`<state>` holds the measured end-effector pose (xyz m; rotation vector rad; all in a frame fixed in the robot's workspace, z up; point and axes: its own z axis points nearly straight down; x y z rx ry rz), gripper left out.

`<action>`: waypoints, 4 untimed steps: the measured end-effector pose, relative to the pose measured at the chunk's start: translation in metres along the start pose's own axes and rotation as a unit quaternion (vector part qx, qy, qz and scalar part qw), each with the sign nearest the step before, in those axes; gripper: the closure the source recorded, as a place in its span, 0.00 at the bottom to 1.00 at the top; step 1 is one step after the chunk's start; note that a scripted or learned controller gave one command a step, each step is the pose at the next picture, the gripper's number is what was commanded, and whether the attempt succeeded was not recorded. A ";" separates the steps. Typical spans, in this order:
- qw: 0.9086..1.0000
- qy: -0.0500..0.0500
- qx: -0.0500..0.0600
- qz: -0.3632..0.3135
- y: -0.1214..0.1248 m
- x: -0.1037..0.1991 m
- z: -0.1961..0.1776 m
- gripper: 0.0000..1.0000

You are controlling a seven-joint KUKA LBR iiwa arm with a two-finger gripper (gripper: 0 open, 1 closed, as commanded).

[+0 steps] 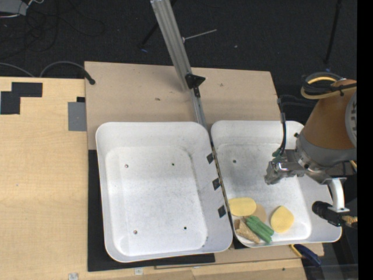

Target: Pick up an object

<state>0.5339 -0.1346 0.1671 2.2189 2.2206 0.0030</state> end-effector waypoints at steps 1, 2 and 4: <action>1.000 0.000 0.000 0.000 0.001 0.004 -0.043 1.00; 1.000 0.000 0.000 0.000 0.003 0.003 -0.096 1.00; 1.000 0.001 0.002 -0.002 0.040 0.101 -0.097 1.00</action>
